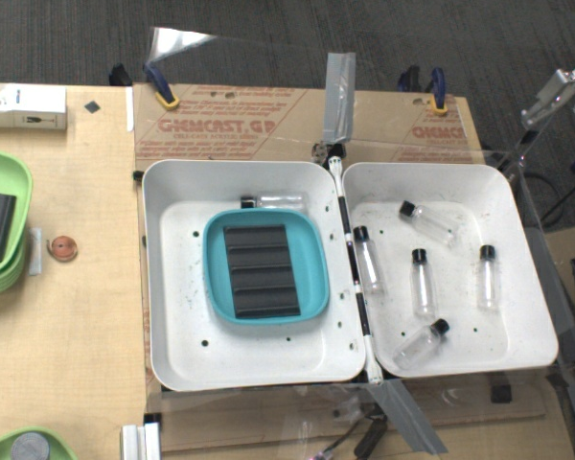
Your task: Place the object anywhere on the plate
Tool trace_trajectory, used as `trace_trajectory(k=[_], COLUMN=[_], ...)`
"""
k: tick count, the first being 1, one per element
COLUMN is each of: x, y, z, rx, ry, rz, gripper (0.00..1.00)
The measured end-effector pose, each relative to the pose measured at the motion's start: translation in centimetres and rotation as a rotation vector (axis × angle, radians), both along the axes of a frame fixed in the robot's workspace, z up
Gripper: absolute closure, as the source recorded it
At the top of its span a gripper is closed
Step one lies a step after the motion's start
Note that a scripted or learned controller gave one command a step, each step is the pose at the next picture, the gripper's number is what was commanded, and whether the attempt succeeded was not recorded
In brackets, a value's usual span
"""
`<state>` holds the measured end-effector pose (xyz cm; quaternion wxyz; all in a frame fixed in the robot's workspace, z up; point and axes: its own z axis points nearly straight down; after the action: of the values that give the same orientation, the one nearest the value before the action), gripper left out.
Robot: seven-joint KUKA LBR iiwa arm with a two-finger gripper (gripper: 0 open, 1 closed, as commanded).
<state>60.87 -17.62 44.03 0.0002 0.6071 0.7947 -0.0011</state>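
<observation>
**Camera view: vials waiting, plate ready**

Camera view, right half: five clear plastic vials with black caps lying flat in the right white bin (503, 257). Easiest pick, by judgement: the middle vial (422, 281), well apart from the rest. Best gripped across its narrow body, not the cap. Target at centre-left: teal square plate (311, 257) holding a black ribbed insert (261, 269), inside the left white bin (172, 286). One more vial (271, 201) just above the plate. Gripper state: cannot tell.
</observation>
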Motion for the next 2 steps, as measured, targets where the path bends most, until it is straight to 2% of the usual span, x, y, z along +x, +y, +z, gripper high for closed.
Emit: trace_trajectory(k=[2], x=[0.00], y=[0.00], z=[0.00], rx=[0.000], ry=[0.000], rz=[0.000], gripper=[0.00])
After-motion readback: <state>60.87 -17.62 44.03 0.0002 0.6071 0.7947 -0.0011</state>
